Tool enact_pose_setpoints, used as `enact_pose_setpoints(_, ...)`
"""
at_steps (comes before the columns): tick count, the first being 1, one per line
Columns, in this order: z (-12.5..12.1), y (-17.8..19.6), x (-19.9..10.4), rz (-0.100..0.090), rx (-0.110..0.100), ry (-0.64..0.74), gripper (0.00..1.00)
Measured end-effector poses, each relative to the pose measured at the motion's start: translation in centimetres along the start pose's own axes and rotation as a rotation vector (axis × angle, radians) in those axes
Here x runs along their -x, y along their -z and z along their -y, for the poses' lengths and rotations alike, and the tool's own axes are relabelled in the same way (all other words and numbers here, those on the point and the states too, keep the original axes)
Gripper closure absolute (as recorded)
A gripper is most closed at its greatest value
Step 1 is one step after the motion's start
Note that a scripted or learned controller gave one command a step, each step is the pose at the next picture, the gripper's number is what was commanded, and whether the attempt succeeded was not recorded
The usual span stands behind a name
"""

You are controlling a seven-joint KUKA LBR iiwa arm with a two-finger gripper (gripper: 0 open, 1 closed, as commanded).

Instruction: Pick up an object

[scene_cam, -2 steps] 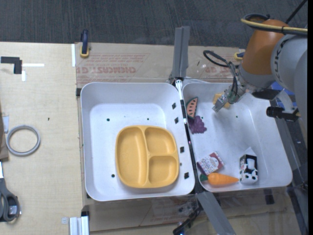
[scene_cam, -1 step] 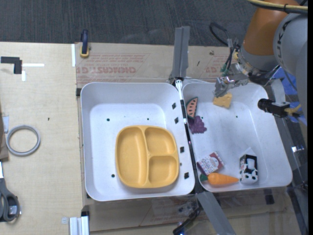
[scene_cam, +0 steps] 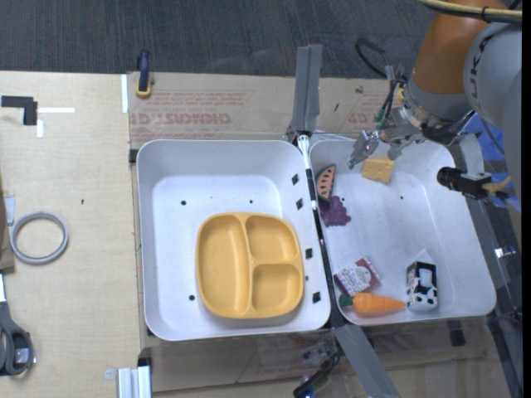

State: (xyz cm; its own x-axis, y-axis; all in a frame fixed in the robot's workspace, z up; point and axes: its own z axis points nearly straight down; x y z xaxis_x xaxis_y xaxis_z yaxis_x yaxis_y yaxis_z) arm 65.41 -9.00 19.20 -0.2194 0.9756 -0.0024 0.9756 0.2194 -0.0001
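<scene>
My gripper (scene_cam: 380, 148) hangs over the back of the right bin (scene_cam: 465, 247), its fingers spread open with nothing between them. A yellow cheese wedge (scene_cam: 378, 171) lies just below and in front of the fingertips, apart from them. Further objects in this bin: a watermelon slice (scene_cam: 326, 181) against the left wall, purple grapes (scene_cam: 334, 212), a red packet (scene_cam: 357, 276), an orange carrot (scene_cam: 377, 304) and a black-and-white cow-patterned carton (scene_cam: 422, 286) at the front.
The left bin (scene_cam: 166, 222) holds a yellow divided plate (scene_cam: 249, 264). A grey divider post (scene_cam: 307, 89) rises behind the two bins. On the bench to the left lie a grey tape ring (scene_cam: 37, 237) and scissors (scene_cam: 15, 348).
</scene>
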Motion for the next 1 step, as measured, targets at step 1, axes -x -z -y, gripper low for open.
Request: enact_pose_setpoints(1, 0.61, -9.97, 4.92, 0.0, 0.0, -0.068, 0.0)
